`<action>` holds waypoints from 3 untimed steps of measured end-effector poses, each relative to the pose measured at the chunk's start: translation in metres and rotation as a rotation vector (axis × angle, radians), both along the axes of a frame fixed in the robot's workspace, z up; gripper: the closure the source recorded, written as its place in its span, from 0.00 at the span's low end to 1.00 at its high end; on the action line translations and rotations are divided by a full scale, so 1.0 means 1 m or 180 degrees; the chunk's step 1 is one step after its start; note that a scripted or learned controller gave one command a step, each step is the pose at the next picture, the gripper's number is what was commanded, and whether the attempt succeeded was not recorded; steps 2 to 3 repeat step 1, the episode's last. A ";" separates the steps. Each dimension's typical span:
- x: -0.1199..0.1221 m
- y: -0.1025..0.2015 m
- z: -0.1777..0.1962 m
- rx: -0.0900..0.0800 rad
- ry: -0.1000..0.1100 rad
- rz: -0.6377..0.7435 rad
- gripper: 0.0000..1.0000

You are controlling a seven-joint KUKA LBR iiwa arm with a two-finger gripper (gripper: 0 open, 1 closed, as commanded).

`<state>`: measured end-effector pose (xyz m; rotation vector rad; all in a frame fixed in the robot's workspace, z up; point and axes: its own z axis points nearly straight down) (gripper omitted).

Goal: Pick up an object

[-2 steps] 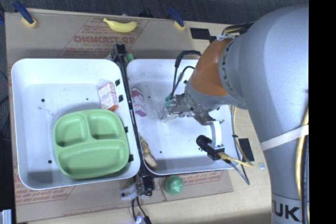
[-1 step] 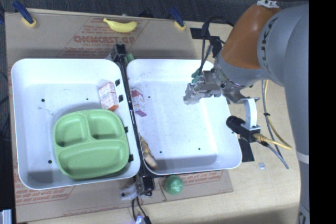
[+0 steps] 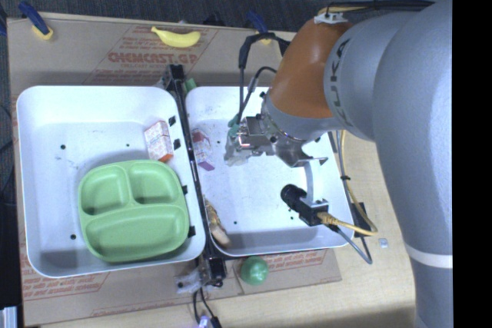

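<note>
Arm (image 3: 384, 81): grey with orange band, occupying the right of the frame, reaching leftward over the right bin.

Worktop (image 3: 361, 296): tan surface carrying a printed cardboard sheet (image 3: 123, 57) under both bins.

Left bin (image 3: 46, 111): white, shallow, centre left.

Right bin (image 3: 254, 234): white, shallow, centre, touching the left bin along a black divider.

Green compartment plate (image 3: 134, 209): lower part of the left bin.

End effector (image 3: 244, 140): low over the upper middle of the right bin; open or closed cannot be told.

Small carton (image 3: 157, 140): orange and white, left bin, just above the plate.

Yellow banana (image 3: 176, 35): on the cardboard, top centre.

Green ball (image 3: 254, 270): just below the right bin.

Small tan object (image 3: 216, 227): right bin, lower left edge.
</note>
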<state>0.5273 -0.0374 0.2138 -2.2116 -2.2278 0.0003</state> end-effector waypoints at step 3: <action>0.000 -0.001 0.000 -0.0002 0.0000 -0.0002 0.00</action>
